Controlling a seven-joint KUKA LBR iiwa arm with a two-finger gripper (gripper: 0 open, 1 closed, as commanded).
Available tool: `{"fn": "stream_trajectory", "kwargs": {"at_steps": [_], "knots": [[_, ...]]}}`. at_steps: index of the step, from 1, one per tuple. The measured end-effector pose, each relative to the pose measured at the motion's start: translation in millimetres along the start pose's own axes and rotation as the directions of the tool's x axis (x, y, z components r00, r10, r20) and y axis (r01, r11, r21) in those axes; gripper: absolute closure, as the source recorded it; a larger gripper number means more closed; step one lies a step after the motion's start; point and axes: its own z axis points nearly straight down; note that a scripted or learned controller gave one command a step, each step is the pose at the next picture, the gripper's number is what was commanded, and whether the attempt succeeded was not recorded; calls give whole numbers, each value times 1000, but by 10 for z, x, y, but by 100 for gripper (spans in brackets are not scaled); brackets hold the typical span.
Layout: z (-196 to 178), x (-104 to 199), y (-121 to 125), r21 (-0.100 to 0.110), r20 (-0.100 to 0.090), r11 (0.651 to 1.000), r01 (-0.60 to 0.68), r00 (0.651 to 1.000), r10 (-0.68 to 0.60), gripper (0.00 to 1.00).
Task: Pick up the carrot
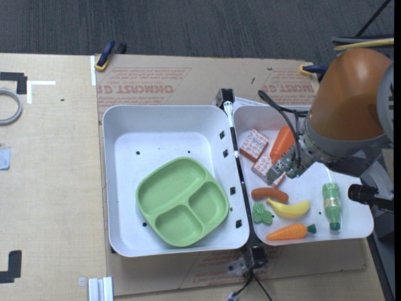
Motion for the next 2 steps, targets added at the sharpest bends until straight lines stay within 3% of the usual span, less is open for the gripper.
{"fn": "stream_trajectory", "kwargs": {"at_steps": [1, 2], "knots": [[-4, -336, -337, -2, 3, 972, 235, 972, -235, 100], [569, 855, 514, -1, 0, 994, 112, 994, -112, 100]]}}
